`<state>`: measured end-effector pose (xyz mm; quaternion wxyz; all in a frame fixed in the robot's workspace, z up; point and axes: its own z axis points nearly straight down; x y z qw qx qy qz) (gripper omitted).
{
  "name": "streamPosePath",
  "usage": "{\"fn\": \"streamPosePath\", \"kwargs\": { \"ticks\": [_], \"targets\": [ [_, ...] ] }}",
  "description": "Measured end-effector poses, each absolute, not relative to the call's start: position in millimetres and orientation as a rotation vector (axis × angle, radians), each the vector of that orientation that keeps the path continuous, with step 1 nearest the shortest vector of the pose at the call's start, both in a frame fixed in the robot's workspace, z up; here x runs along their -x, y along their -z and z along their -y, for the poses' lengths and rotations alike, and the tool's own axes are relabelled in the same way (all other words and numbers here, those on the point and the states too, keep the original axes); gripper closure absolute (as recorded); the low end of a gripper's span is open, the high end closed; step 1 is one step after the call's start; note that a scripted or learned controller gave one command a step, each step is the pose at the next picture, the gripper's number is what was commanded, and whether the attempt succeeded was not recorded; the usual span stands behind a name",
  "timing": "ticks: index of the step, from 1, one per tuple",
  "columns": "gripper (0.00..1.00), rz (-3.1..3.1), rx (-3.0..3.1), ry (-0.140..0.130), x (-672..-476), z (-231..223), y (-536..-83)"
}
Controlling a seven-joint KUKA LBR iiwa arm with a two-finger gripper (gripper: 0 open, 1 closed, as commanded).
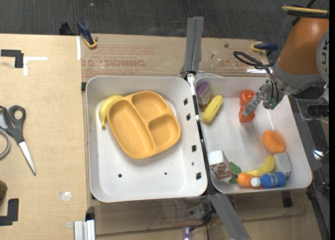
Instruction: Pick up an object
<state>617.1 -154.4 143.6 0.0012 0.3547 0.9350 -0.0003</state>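
At the right of the frame we see the gripper (260,99) low over the upper part of the right bin (230,129), its jaws closed narrowly on a small orange-red toy (246,105). In the left bin (99,171) we see a yellow divided plate (142,124) with a banana (107,107) against its upper left edge.
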Motion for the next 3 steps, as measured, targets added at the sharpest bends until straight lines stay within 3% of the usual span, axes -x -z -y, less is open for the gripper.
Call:
{"fn": "streamPosePath", "kwargs": {
  "ticks": [1, 2, 3],
  "targets": [
    [1.00, -2.951, -1.066, -0.001, -592.9, 66, -233],
    [1.00, -3.017, -0.864, 0.001, -624.0, 61, -236],
    [1.00, -3.039, -0.788, -0.001, -638.1, -5, -217]
  ]
}}
